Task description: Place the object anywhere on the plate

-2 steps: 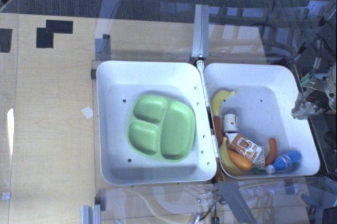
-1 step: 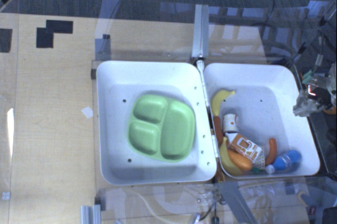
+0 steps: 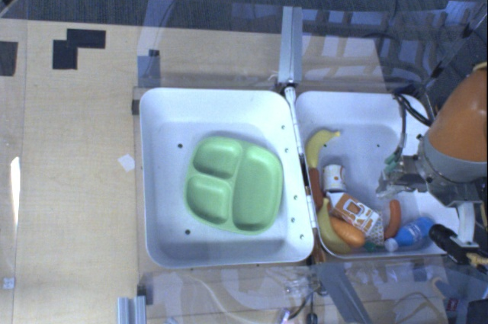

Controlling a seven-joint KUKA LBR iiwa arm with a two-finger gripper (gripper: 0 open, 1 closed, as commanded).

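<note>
Camera view looks down on the bench, and I see two white bins side by side. The left bin (image 3: 160, 162) holds a green plate (image 3: 235, 183) with three compartments; the plate sits a little toward 5 o'clock from the middle of that bin, and nothing lies on it.

The right bin (image 3: 358, 113) holds all the small objects, gathered in its lower half. A yellow banana (image 3: 319, 145) lies near the dividing wall, at about 9 o'clock in this bin. Just at 5 o'clock from the banana stands a small white cup (image 3: 333, 178). Below the cup there is an orange and white carton (image 3: 357, 215), and touching it at 7 o'clock is an orange carrot-like piece (image 3: 345, 232) with something yellow under it. A red sausage (image 3: 393, 216) lies just at 3 o'clock of the carton, and a blue bottle (image 3: 412, 233) lies at the bin's 5 o'clock corner.

The arm (image 3: 465, 139) comes in from 3 o'clock, with its big orange band above the wrist. The gripper (image 3: 398, 179) hangs over the right bin, just at 12 o'clock from the red sausage. It is small and partly hidden by the wrist, so how far the claw is opened I cannot tell, and I see no object in it.
</note>
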